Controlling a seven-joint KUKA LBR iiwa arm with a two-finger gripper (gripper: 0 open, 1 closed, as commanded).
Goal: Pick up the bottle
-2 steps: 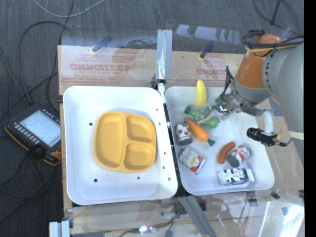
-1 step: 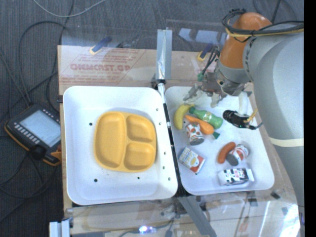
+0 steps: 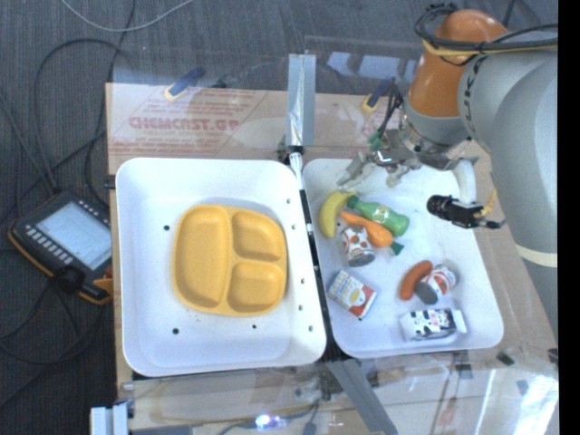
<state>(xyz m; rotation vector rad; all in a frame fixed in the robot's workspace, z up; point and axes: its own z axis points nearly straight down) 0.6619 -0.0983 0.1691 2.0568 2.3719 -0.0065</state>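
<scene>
A small black-and-white milk carton is seen at the right-hand white bin's near edge, with a sausage and a can just beyond. The green plastic bottle is found toward the far edge, touching a yellow banana and an orange carrot. Above that far edge the two-finger gripper is held spread open, with nothing gripped.
</scene>
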